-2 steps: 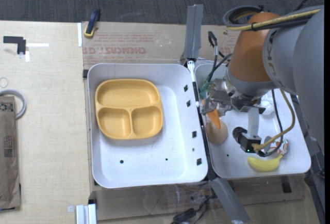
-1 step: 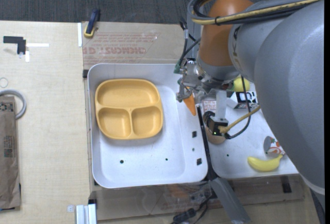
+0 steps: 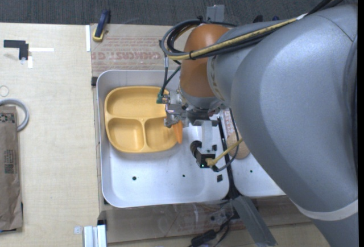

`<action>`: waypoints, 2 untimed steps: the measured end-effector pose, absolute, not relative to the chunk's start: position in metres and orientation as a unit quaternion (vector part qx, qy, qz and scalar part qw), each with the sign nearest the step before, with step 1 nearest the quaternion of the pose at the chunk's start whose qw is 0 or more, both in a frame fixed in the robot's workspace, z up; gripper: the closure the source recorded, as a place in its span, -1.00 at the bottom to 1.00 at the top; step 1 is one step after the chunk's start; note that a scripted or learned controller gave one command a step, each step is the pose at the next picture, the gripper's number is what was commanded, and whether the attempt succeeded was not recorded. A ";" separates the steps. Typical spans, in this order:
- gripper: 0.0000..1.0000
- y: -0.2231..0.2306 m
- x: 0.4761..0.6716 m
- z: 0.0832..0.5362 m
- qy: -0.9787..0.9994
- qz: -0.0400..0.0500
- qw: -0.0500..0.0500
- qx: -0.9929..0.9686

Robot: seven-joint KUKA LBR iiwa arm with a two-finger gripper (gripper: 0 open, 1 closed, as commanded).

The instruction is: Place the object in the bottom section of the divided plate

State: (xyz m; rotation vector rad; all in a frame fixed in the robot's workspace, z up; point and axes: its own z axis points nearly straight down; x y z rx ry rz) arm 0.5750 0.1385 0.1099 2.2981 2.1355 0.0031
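Gripper (image 3: 174, 124) at divided plate's (image 3: 128, 102) right rim, carrot (image 3: 178, 133) below.

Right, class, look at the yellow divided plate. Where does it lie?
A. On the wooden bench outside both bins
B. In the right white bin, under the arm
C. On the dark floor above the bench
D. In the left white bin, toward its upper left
D: the yellow divided plate rests inside the left white bin, in its upper-left part, with the gripper and an orange object at the plate's right edge.
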 end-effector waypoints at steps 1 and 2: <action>1.00 0.178 0.553 0.100 0.599 0.004 0.008 0.801; 1.00 0.225 0.549 0.094 0.553 -0.001 0.002 0.833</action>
